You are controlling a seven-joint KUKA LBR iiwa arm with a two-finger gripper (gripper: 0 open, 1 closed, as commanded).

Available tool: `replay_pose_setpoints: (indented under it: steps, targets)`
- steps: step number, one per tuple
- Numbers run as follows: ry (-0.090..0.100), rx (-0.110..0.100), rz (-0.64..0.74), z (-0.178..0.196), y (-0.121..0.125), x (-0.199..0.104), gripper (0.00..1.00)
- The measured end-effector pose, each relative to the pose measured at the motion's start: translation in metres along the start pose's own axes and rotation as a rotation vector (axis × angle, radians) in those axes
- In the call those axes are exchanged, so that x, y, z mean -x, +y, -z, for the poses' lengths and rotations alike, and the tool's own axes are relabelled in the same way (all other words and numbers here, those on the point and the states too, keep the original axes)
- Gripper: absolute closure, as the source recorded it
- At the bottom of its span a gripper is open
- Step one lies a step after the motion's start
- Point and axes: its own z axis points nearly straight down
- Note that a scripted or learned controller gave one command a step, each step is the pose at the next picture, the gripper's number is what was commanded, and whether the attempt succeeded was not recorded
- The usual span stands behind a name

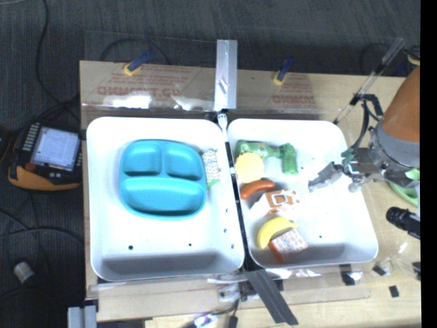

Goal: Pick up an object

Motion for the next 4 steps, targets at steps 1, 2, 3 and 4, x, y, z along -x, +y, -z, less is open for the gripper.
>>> replay_pose_setpoints:
  steps: [1,2,3,4]
  targets:
    - [-0.003,-0.001,-0.036,-0.107,0.107,-0.016,0.0]
    - [-0.001,0.013,-0.499,-0.146,0.123,-0.013,0.0]
    - [-0.008,0.01,-0.495,-0.139,0.123,-0.013,1.0]
    - [-0.003,0.008,-0.41,-0.029,0.116,-0.016,1.0]
